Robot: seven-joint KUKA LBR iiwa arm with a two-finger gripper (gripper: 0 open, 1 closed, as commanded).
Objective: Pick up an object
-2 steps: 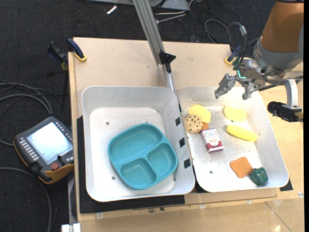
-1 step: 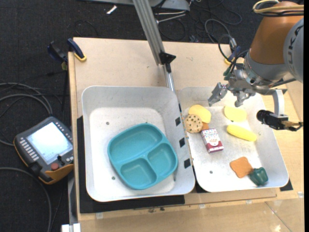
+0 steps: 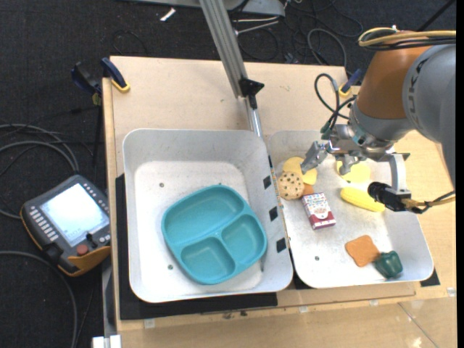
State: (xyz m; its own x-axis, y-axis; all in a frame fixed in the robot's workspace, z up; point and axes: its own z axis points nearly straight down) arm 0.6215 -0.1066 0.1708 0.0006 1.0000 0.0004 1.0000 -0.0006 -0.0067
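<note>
While the task names no particular object, we count six candidates in the right bin (image 3: pixel 406 249): a chocolate-chip cookie (image 3: pixel 291 186) near the left wall, a pale round piece (image 3: pixel 293 166) just above it, a small red-and-white carton (image 3: pixel 318 210) lying flat near the middle, a yellow banana (image 3: pixel 360 198) to the right of it, an orange flat slab (image 3: pixel 361 249) lower down, and a green pepper-like piece (image 3: pixel 389 264) beside that slab near the bottom right corner. Print on the carton is too small for us to read. We see the pincer (image 3: pixel 330 149) low over the upper part of this bin, near the pale piece and a yellow bit (image 3: pixel 309 176); whether its fingers are spread or closed we cannot tell, and nothing is visibly held. The arm (image 3: pixel 406 85) is grey with an orange band.

Left bin (image 3: pixel 145 187) holds a teal plastic tray (image 3: pixel 214 234) with three compartments, smooth and rounded. Both bins are shallow, white, speckled. They sit on a light wooden counter (image 3: pixel 181 93). A metal pole (image 3: pixel 225 35) slants across the counter's top. A clamp with yellow tip (image 3: pixel 112 75) grips the upper left corner. Floor (image 3: pixel 43 35) is dark carpet with cables; a handheld control pendant (image 3: pixel 69 223) with a lit screen lies at left.
</note>
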